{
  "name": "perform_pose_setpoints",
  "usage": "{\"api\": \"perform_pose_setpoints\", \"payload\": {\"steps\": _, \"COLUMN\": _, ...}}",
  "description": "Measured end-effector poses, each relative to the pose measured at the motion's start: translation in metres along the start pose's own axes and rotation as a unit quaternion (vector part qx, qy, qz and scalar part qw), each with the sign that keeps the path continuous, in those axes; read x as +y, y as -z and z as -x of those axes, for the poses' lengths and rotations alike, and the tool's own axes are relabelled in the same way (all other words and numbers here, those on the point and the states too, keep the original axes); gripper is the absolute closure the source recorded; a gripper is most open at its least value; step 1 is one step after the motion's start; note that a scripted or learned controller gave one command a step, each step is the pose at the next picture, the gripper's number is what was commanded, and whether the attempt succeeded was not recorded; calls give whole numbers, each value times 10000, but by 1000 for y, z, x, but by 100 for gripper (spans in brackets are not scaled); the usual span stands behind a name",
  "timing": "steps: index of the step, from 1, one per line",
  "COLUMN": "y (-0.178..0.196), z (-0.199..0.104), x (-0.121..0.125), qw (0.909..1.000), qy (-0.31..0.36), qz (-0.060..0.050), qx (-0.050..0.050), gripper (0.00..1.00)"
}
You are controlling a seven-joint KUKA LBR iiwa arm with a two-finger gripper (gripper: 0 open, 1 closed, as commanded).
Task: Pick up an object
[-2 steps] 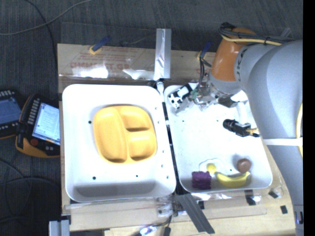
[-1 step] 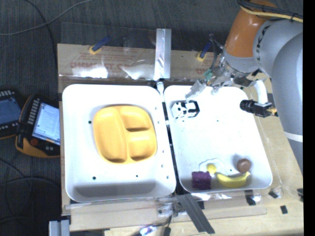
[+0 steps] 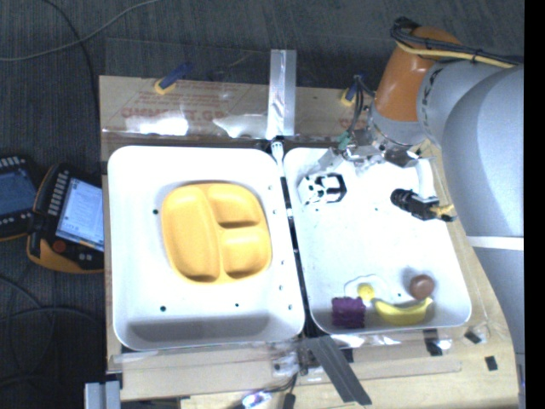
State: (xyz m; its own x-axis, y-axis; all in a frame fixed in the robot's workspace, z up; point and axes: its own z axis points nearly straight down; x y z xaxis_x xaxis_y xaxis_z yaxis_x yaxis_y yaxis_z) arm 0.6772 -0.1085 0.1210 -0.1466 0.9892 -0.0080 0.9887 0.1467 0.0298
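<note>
My gripper [image 3: 324,187] hangs over the far left corner of the right bin [image 3: 451,262], close to the wall between the two bins. Nothing can be made out in it. The loose objects lie together at the near edge of that bin, well away from the gripper: a purple block [image 3: 347,311], a yellow banana [image 3: 401,311], a small brown ball [image 3: 421,286], and a flat white piece with a yellow centre [image 3: 366,289]. The grey arm with its orange band [image 3: 400,83] comes in from the upper right.
In the left bin [image 3: 128,228] lies a yellow divided plate [image 3: 216,231]. A black fitting with a yellow tip [image 3: 415,202] sticks out from the arm over the right bin. A handheld pendant [image 3: 68,220] lies left of the bench.
</note>
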Motion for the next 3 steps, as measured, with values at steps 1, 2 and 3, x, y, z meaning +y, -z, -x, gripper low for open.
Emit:
{"api": "perform_pose_setpoints", "payload": {"steps": 1, "y": -8, "z": -9, "x": -18, "qw": 9997, "qy": -190, "qz": 150, "qx": -32, "gripper": 0}}
{"api": "perform_pose_setpoints", "payload": {"steps": 2, "y": 0, "z": -17, "x": -49, "qw": 9982, "qy": -605, "qz": 38, "qx": -5, "gripper": 0}}
{"api": "perform_pose_setpoints", "payload": {"steps": 3, "y": 64, "z": -26, "x": -44, "qw": 9940, "qy": -1085, "qz": -161, "qx": 9, "gripper": 0}}
